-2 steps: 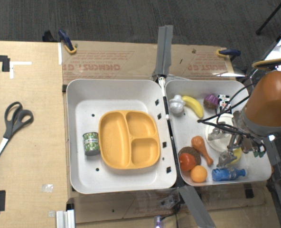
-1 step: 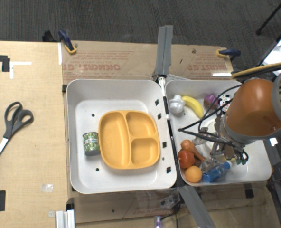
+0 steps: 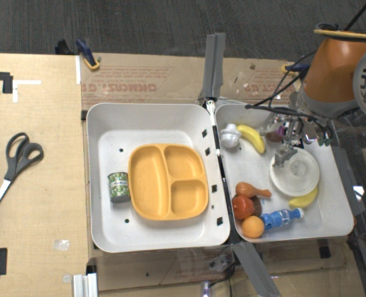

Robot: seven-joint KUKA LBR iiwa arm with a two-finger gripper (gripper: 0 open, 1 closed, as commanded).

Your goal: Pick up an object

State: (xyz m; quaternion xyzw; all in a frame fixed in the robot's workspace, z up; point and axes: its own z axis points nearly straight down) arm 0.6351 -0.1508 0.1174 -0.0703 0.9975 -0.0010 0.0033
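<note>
My gripper (image 3: pixel 284 152) hangs over the right bin (image 3: pixel 339 224), at the upper left rim of a white bowl (image 3: pixel 296 174). Nothing shows in its grasp. A yellow banana (image 3: pixel 253 138) lies just left of it, beside a small silver-white object (image 3: pixel 230 137). A second banana (image 3: pixel 305 197) curls under the bowl's lower right edge. Along the front of this bin lie an orange drumstick-shaped toy (image 3: pixel 252 190), a red fruit (image 3: pixel 243 207), an orange (image 3: pixel 253 227) and a small blue-capped bottle (image 3: pixel 282 218).
The left bin (image 3: pixel 102 228) holds a yellow divided plate (image 3: pixel 169 181) and a green can (image 3: pixel 118 186). Scissors (image 3: pixel 16 159) lie on the wooden bench at the left. A grey divider post (image 3: pixel 212 67) rises between the bins.
</note>
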